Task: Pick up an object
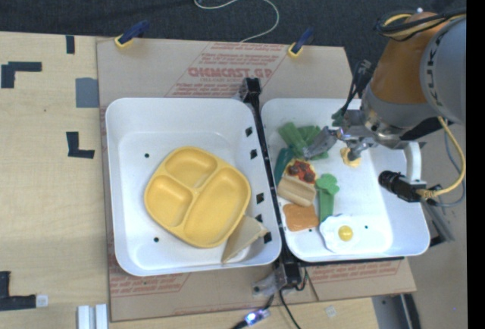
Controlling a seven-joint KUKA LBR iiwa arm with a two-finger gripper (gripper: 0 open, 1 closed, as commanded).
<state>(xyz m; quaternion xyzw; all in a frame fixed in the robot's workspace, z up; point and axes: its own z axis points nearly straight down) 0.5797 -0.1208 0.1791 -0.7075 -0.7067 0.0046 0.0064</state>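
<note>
So, quick status from my end: my pincer (327,142) is down in the right bin (394,236), hovering at the upper part of the toy food pile, right at the leafy green piece (297,136). Honestly I can't tell whether it is open or closed, since the wrist hardware blocks the view, and I can't say it has anything gripped. Using that green leafy piece as my landmark: just below it sits the little pizza-looking slice with red topping (301,169), and under that a tan sandwich-like wedge (295,190). Further down from it is an orange toast-shaped piece (301,217), and to the lower right of that a fried egg (342,233) near the bin's front wall. A bright green chunk (326,195) sits between the pizza slice and the egg. A small yellow thing (351,157) lies to the right of the leafy piece. Well off to its left, in the left bin (125,130), there's a yellow divided plate (197,196) with a beige wedge (242,239) touching its lower right edge.
</note>
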